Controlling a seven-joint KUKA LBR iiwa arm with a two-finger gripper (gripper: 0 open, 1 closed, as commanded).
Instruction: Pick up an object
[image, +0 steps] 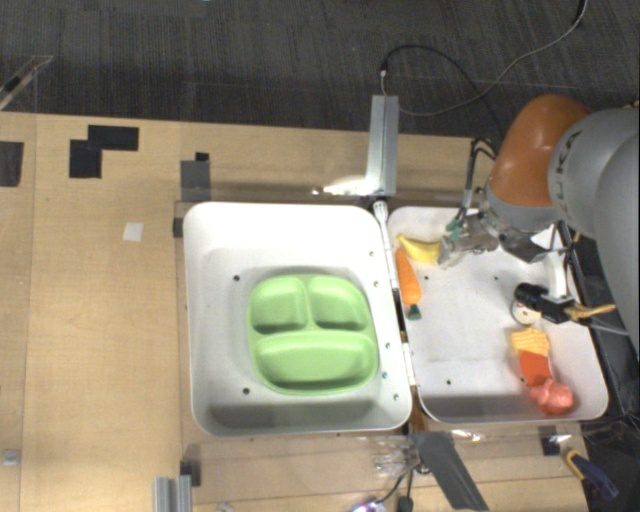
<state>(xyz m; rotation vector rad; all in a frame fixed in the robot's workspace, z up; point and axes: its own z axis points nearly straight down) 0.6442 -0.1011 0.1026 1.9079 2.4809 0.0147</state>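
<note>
My gripper (458, 240) hangs low over the far left part of the right bin (470, 385). Its tip is right beside a yellow banana-shaped piece (418, 249) that lies against the bin's far left corner; I cannot tell whether they touch. An orange carrot (407, 279) lies along the bin's left wall just in front of the yellow piece, with a small dark green bit (413, 312) at its near end. At the right side of the bin lie a yellow-orange wedge (531, 342), a red-orange block (536, 368) and a pink lump (554, 398).
The left bin (215, 300) holds a green divided plate (312, 333) in its middle. A metal post (384, 140) stands behind the wall between the two bins. The grey arm with its orange band (530, 150) comes in from the upper right.
</note>
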